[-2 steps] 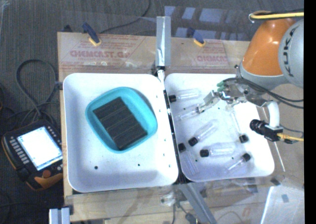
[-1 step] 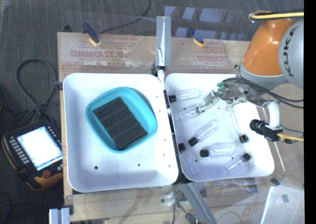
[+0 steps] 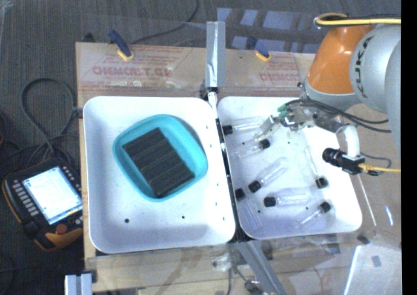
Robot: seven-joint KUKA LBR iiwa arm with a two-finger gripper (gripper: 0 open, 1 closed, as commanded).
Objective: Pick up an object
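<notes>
Several clear plastic tubes with black caps lie scattered in the right bin [image 3: 352, 222]. One tube [image 3: 238, 128] lies near the bin's top left. Another tube [image 3: 266, 176] lies in the middle, and a third tube [image 3: 288, 199] sits lower down. My gripper [image 3: 272, 128] hangs low over the upper part of this bin, reaching in from the right. Just below and left of its tip is a capped tube [image 3: 257, 146]. Whether anything is held cannot be made out.
The left bin [image 3: 104, 222] holds a teal bowl [image 3: 127, 140] with a black ridged block [image 3: 158, 161] inside. The arm's orange band [image 3: 335, 59] and grey wrist loom over the right bin's top right corner. A black cable fitting [image 3: 339, 157] juts out at the right wall.
</notes>
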